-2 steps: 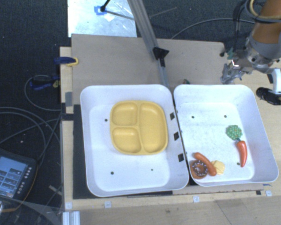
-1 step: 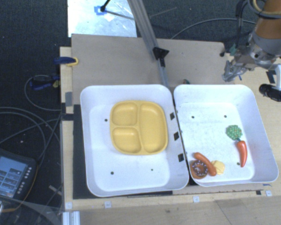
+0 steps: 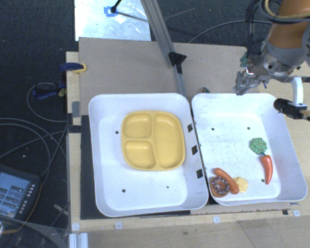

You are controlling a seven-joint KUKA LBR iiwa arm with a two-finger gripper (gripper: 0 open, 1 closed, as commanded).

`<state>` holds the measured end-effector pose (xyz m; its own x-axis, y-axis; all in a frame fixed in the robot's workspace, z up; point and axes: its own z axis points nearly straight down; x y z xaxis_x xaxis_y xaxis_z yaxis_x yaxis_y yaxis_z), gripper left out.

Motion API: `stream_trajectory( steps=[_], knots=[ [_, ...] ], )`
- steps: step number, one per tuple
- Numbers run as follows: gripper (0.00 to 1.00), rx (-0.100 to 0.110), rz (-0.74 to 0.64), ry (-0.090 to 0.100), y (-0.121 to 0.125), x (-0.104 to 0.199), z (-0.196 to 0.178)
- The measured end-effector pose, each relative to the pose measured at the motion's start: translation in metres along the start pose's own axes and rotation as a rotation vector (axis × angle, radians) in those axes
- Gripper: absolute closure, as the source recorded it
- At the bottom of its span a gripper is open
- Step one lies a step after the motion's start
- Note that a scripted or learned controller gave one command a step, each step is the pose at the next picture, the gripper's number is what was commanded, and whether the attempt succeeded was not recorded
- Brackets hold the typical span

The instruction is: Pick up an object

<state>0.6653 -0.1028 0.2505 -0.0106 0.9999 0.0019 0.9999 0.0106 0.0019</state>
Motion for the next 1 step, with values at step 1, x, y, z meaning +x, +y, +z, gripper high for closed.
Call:
stream_trajectory(
  steps=[1],
  knots=[
    [1.0, 0.001, -0.001, 0.0, -0.0149, 0.0507, -0.0061]
  ],
)
